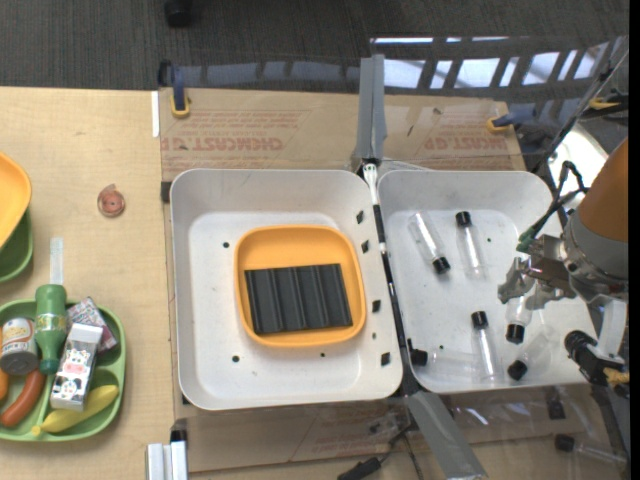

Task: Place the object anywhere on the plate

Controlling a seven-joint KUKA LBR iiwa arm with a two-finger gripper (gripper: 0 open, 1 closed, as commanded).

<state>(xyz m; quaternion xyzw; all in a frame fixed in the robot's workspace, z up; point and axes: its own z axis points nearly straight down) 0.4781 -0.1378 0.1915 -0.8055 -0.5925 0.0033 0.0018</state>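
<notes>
step: end effector (527, 286) is hovering low over the vials (483, 340) in the right bin (455, 188), going for a pick
grip: can't tell, too blurry
plate (298, 285): sitting left of that bin
next: needing a solid grab, then carrying leftward

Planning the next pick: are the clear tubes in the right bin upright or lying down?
Lying down. Each clear tube lies flat on the right bin floor, black cap sideways.

At the right edge of the frame, the arm (612, 208) showed a broad orange band above a grey wrist section. Black cables (565, 193) looped beside it, and its metal gripper (527, 286) was silvery grey with dark fittings.
</notes>
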